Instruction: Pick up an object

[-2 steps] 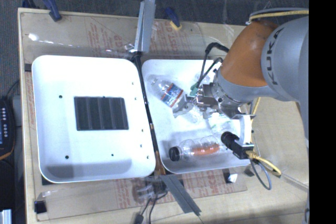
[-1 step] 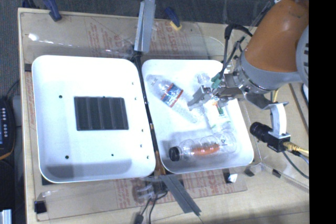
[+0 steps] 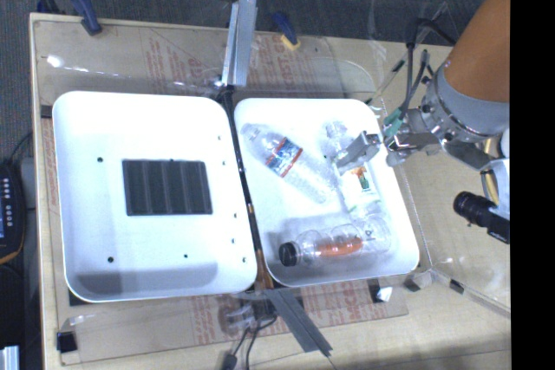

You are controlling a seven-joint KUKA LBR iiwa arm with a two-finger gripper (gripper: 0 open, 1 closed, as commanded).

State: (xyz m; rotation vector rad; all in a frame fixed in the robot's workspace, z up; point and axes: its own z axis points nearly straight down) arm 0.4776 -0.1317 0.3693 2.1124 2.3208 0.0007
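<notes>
Counter (image 3: 130, 48) space lies wide beyond my tool (image 3: 357, 149). I see the left bin (image 3: 87, 121) well off; the right bin (image 3: 260, 121) beneath holds three clear bottles (image 3: 286, 160) just beside it, crowding its near rim.

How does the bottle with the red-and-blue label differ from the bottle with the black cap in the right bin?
The red-and-blue-label bottle lies diagonally in the bin's upper left; the black-cap bottle lies almost level along the near wall. The first is mostly clear; the second shows orange inside. Both are clear plastic, lying on their sides.
</notes>
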